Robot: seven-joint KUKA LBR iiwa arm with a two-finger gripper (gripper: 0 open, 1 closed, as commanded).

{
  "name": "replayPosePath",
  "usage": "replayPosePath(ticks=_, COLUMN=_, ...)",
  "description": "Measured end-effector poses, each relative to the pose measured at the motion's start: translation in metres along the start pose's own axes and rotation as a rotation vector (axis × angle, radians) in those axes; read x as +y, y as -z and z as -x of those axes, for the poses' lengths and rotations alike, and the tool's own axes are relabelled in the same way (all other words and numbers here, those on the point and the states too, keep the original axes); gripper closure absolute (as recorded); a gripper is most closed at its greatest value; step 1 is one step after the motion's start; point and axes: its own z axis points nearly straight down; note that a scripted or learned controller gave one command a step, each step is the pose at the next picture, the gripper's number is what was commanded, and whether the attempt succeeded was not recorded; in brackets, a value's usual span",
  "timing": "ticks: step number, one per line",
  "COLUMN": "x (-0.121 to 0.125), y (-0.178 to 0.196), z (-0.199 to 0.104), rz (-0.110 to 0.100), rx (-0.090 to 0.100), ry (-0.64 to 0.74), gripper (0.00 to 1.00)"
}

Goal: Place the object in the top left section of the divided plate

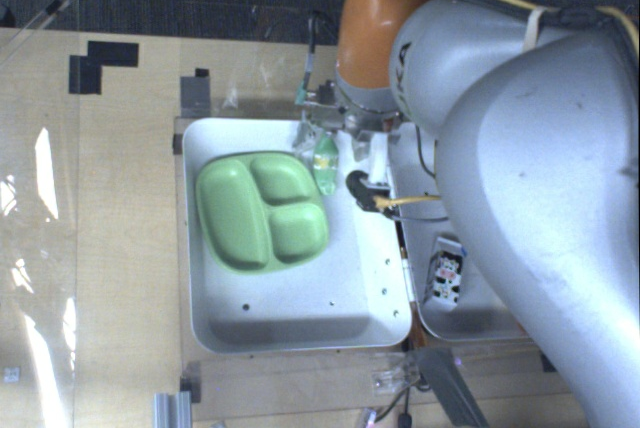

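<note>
A small clear-green plastic bottle (324,163) hangs clamped between the fingers of the two-finger gripper (322,138), poised at the upper right edge of the pale green divided plate (262,210). The plate lies in the left shallow white bin (290,326), under the grey arm (500,116) with its orange band.

A light wooden bench (100,216) is seen, on which two shallow white bins (290,316) are set side by side.
</note>
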Motion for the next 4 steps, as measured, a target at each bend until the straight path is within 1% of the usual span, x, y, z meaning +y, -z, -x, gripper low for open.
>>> replayPosePath(ticks=3, x=0.000, y=0.000, z=0.000, rz=0.000, rx=0.000, ry=0.000, gripper=0.00)
replayPosePath(ticks=4, x=-0.001, y=0.004, z=-0.013, rz=0.001, rx=0.001, ry=0.276, gripper=0.00)
